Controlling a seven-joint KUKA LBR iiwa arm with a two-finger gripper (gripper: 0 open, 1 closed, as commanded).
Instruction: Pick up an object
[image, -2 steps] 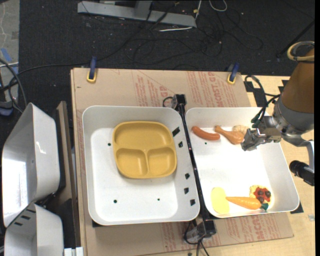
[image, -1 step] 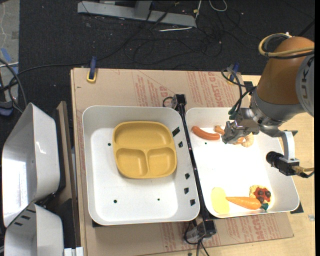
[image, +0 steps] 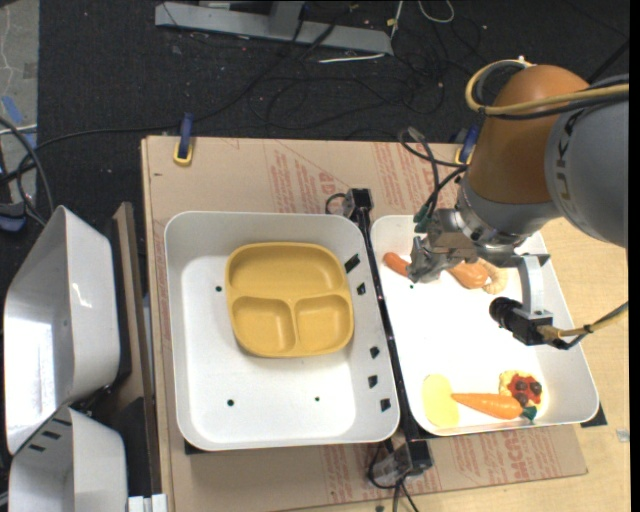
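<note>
Gripper (image: 431, 262) low over the far left part of the right bin (image: 470, 350), hung from the grey arm (image: 590, 180) with its orange band (image: 520, 130), reaching in from the right. Open or closed: cannot tell from this slant, the tip being dark and crowded by its own housing. Nothing seen clearly held.

Just left of the gripper, touching or nearly so, a small orange-red piece (image: 396, 264) on the white floor of the bin. Just right of it, a peach-coloured piece (image: 473, 274), partly tucked under the wrist. Whether either one in contact with the gripper: cannot tell.

Nearer the front of the same bin, well apart from the gripper, a carrot (image: 487, 404) lying flat, its thick end against a pale yellow disc (image: 436, 398). At the carrot's tip, a small red, yellow and green toy (image: 523, 388), too small to name.

Beside the wrist, a white bracket (image: 529, 280) with a black unit (image: 512, 316) and a cable trailing off to the right.

In the left bin (image: 200, 380), a yellow divided plate (image: 290, 300), flat, alone, three compartments facing up.

Both bins side by side on a brown counter (image: 260, 175), with a yellow clamp (image: 183, 151) at its far left corner. Off to the left, spare white bins (image: 60, 300) propped at a tilt.
</note>
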